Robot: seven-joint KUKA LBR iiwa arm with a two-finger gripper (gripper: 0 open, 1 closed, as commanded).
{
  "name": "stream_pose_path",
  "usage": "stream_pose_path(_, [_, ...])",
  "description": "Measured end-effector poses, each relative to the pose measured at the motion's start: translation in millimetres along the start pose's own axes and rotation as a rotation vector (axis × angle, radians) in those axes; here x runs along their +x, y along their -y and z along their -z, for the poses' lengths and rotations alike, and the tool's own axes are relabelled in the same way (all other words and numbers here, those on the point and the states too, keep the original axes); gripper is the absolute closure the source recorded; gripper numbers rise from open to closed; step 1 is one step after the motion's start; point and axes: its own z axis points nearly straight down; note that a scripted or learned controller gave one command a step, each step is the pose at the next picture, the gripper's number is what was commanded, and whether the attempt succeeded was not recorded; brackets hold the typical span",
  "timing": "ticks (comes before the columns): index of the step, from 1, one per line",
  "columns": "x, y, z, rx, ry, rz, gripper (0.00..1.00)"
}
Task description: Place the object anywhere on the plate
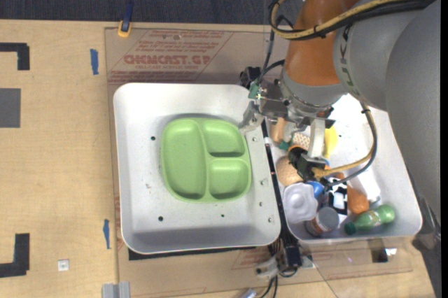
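Green divided plate (206,158) sits in the left bin (133,171); my pincer (294,127) hangs over the cluttered right bin (406,209), grip state I cannot tell

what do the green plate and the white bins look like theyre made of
Green plate: likely moulded plastic, matte to satin; uniform colour, soft rounded dividers, only dull highlights. Left white bin and right white bin: probably plastic or coated metal, smooth semi-gloss; rounded rims catch light. Can't settle which.
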Motion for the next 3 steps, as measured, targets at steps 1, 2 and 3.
stream_pose_path(1, [0.0,0.0,0.0,0.000,0.000,0.000,0.00])
stream_pose_path(2, [0.0,0.0,0.0,0.000,0.000,0.000,0.00])
stream_pose_path(3, [0.0,0.0,0.0,0.000,0.000,0.000,0.00])
